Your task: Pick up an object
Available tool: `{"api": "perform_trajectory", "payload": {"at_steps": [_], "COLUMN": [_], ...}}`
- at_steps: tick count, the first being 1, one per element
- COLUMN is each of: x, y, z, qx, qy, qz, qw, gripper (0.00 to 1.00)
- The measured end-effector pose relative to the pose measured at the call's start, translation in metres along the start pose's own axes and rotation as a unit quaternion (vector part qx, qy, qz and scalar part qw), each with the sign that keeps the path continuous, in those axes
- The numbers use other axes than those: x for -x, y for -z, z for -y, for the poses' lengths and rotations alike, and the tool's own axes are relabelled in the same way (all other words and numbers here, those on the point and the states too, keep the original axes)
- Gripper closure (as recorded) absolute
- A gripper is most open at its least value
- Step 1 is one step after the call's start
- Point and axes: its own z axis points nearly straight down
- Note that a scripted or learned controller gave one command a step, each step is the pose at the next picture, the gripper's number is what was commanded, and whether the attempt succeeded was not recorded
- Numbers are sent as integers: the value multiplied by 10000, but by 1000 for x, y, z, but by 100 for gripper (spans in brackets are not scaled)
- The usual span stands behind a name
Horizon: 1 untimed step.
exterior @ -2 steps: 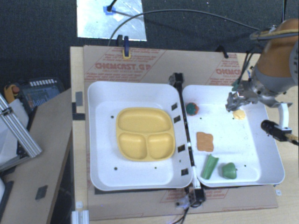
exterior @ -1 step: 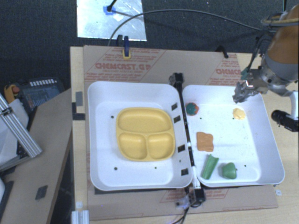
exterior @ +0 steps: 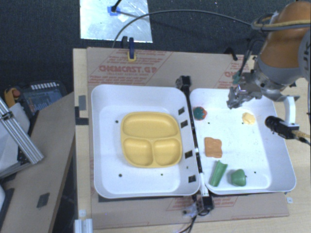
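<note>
The right bin (exterior: 272, 144) holds a small red-and-green round piece (exterior: 199, 113) at its back left, a pale yellow lump (exterior: 248, 118), an orange-brown flat piece (exterior: 213, 147), a long green piece (exterior: 218, 173) and a green pepper-like piece (exterior: 238, 177). My gripper (exterior: 236, 101) hangs over the back of this bin, just left of and above the yellow lump, with nothing seen between its fingers.
The left bin (exterior: 104, 106) bears a yellow divided tray (exterior: 148, 139) with three compartments. A black divider (exterior: 190, 130) runs between the bins. Cardboard lies under both bins, and a shiny foil sheet (exterior: 114, 11) sits behind.
</note>
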Motion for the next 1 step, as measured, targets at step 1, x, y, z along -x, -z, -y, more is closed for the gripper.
{"api": "perform_trajectory", "payload": {"at_steps": [1], "x": [-45], "y": [-15], "z": [2], "qx": [-1], "qy": [0], "qz": [-1], "qw": [10000], "gripper": [100]}}
